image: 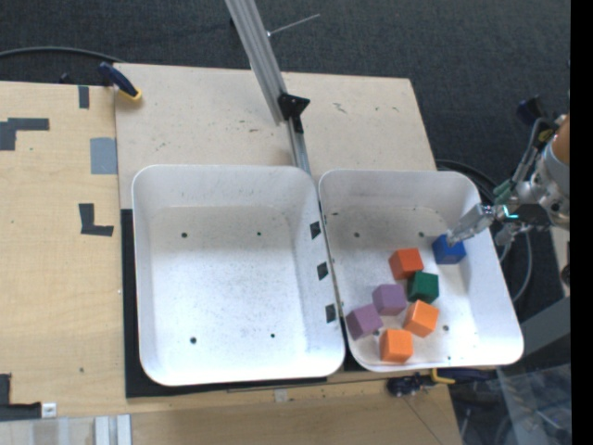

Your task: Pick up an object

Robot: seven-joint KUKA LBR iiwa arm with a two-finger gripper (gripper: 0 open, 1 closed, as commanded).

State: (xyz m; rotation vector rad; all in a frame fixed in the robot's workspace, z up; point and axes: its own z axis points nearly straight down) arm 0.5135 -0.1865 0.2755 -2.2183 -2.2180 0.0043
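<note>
Blocks lie clustered in the right bin point(482, 336): two purple blocks point(375, 309), three orange blocks point(408, 304), a green block point(423, 286), a blue cube point(449, 249). They look light, rigid, easily pinched across flat faces. The gripper point(463, 230) touches the blue cube; I cannot tell its grip.

**My bench and the floor around it**

My work surface is a pale wooden bench point(232, 119), scuffed and speckled with dark marks. Grey tape patches point(102, 156) sit at nine o'clock. A silver metal post point(259, 49) slants up toward twelve o'clock. Dark carpet point(445, 26) spreads from twelve round to three o'clock. A black cable point(56, 54) curls at ten o'clock. Light is even, shadows soft.
</note>
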